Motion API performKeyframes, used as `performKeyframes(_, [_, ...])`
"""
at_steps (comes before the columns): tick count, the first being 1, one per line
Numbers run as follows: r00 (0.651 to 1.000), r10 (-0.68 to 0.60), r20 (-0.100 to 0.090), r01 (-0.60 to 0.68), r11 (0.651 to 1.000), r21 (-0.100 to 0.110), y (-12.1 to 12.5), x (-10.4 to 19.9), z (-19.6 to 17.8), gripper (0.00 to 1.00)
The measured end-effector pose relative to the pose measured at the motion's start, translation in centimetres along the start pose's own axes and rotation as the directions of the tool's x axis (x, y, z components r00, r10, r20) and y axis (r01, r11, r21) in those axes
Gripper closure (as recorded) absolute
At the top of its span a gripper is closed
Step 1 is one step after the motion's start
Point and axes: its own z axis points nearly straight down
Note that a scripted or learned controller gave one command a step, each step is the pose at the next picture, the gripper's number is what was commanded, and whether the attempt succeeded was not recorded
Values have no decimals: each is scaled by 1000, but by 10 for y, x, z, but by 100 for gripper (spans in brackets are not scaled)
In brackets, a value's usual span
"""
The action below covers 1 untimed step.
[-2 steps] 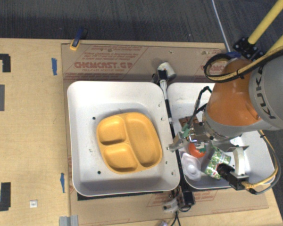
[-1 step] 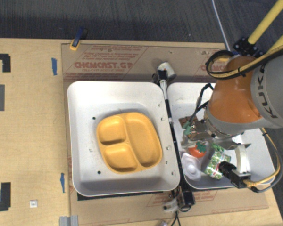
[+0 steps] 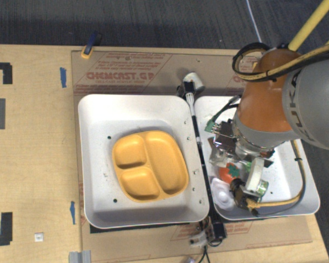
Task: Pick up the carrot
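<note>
Hovering low over the carrot [image 3: 228,173] in the right bin [image 3: 296,193]; jaws' state unclear. Next: closing squarely on it.

The left bin [image 3: 93,147] is white; its divided plate [image 3: 149,164] yellow; the carrot [image 3: 228,173] orange.

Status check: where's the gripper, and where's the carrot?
Gripper low in right bin. Carrot beneath it, partly hidden. Grasp unconfirmed. White object alongside.
</note>
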Motion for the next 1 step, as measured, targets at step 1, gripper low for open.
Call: performKeyframes(1, [939,344,2,-344,939,4,-4,8,21,100])
